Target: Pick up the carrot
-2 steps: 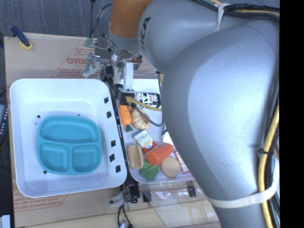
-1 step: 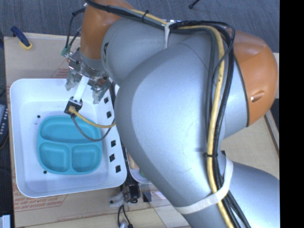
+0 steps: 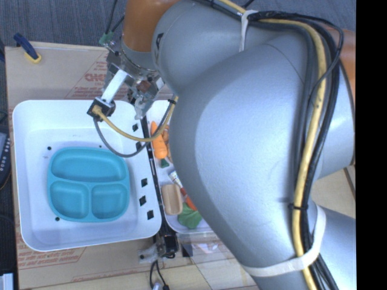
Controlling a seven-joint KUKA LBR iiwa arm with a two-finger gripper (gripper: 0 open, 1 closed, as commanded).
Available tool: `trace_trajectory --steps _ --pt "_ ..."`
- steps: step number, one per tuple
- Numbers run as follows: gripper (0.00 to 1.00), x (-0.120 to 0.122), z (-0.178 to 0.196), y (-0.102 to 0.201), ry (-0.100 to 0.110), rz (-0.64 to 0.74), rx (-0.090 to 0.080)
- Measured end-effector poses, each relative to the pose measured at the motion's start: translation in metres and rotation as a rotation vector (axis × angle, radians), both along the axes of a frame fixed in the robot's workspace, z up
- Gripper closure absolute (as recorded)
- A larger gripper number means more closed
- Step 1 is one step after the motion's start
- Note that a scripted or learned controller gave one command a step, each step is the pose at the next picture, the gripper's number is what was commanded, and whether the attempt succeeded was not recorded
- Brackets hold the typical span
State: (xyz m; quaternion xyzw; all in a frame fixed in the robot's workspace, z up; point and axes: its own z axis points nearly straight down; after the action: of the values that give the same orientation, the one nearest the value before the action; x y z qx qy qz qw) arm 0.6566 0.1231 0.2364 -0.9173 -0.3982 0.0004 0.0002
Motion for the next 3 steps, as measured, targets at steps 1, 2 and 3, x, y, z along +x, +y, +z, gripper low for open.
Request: trace_trajectory --steps 1,2,3 --pt "0.0 -0.079 -0.128 0.008 0.0 0.018 0.007" --pt "1.0 -0.08 -0.121 0.008 0.004 0.024 0.005" --pt "1.0 -0.123 -0.042 -0.032 -0.003 -0.05 0.0"
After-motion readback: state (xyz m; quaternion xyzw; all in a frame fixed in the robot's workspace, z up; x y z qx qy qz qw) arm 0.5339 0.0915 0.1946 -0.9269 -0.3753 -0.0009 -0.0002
